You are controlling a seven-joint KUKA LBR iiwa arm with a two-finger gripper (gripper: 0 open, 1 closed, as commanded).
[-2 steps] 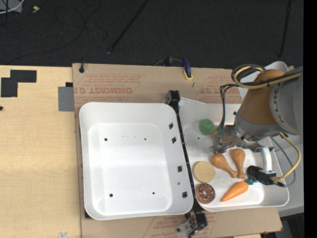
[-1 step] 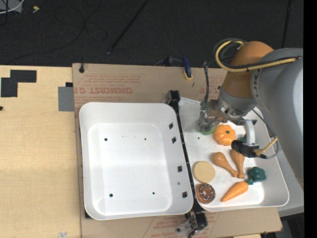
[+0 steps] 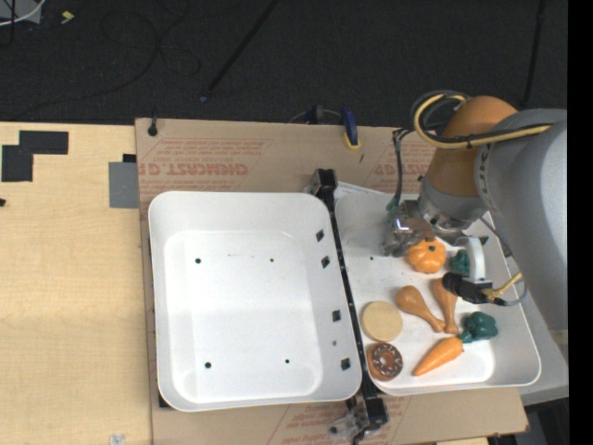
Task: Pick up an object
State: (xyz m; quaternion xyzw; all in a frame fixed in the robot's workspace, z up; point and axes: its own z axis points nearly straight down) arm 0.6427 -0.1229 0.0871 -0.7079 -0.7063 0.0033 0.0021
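Observation:
My gripper is low in the right bin, near its back left part. An orange pumpkin-like toy lies just to the gripper's right and a little nearer, touching or almost touching it. Nearer the front lie a tan drumstick, a second brown drumstick, a round beige biscuit, a chocolate donut with sprinkles and a carrot with a green top. Nothing is seen lifted off the bin floor.
The left bin sits beside the right one, with a black divider strip between them. Both rest on a cardboard sheet. The grey arm and its orange band hang over the right bin's back right.

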